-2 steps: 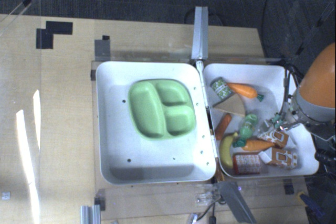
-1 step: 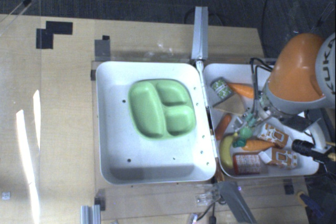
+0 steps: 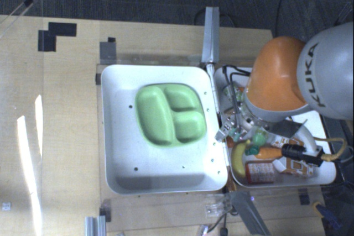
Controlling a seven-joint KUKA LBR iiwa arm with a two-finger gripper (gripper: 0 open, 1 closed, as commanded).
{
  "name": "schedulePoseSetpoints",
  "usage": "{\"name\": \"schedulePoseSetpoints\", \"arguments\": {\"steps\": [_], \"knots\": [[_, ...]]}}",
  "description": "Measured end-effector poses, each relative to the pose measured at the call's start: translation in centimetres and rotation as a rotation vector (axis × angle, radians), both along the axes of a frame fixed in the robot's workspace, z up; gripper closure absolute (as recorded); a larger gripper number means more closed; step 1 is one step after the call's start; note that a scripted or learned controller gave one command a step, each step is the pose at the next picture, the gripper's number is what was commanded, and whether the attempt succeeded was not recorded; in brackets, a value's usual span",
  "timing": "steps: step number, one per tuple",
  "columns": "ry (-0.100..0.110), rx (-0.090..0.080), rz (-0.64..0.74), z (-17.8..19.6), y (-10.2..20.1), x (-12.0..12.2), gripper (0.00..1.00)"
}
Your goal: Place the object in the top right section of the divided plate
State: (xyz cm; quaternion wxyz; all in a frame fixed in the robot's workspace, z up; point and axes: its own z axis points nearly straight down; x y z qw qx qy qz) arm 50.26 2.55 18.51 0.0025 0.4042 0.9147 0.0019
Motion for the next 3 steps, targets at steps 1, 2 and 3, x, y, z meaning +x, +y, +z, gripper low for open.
{"name": "schedulePoseSetpoints", "arguments": {"steps": [1, 2, 3], "knots": [[0.0, 0.0, 0.13, 0.0, 6.6, 2.1, 1.0], [-0.002, 0.0, 0.159, 4.7, 7.9, 0.9, 1.0], [-0.001, -0.001, 0.178, 4.4, 5.1, 8.4, 1.0]]}}
